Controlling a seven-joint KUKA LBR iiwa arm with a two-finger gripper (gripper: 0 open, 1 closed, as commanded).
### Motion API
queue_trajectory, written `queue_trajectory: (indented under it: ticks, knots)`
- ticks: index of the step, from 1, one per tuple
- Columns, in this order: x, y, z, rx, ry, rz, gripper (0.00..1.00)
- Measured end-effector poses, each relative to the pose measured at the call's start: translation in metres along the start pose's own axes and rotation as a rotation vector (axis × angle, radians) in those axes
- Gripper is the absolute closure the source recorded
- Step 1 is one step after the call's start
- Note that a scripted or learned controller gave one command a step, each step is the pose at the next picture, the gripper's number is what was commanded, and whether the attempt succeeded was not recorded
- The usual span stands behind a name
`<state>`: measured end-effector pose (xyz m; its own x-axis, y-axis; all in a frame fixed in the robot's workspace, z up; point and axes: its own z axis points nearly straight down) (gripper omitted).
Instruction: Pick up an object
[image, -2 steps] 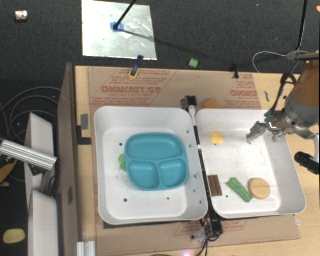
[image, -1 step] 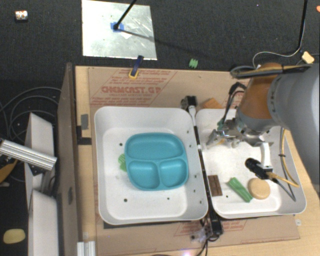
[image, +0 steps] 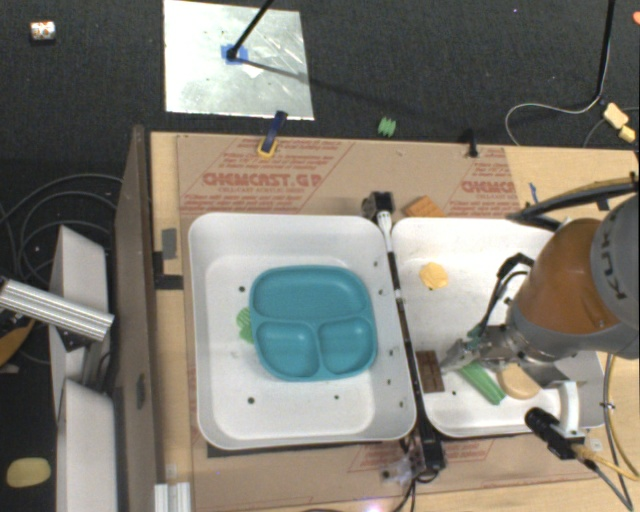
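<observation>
In the right bin (image: 470, 245) my gripper (image: 470, 352) reaches down near the front left part, just above a green stick-like object (image: 484, 384) that lies on the bin floor. A pale tan round piece (image: 519, 382) sits right beside the green one, partly under the arm. A small yellow object (image: 433, 276) lies farther back in the same bin. The orange wrist band (image: 570, 285) covers much of the bin's right side. Nothing is seen between the fingers.
The left bin (image: 215, 400) holds a teal divided tray (image: 312, 322) with a small green item (image: 243, 322) at its left edge. An orange block (image: 422, 208) rests on the cardboard behind the bins. A black divider clip (image: 395, 285) runs between the bins.
</observation>
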<state>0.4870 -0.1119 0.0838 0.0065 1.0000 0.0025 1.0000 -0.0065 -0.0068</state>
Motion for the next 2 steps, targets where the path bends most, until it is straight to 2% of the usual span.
queue_trajectory:
  ticks: [1, 2]
  knots:
    - [0.002, 0.007, -0.012, -0.012, -0.002, -0.009, 1.0]
    - [-0.073, 0.045, -0.111, -0.021, -0.011, -0.004, 1.0]
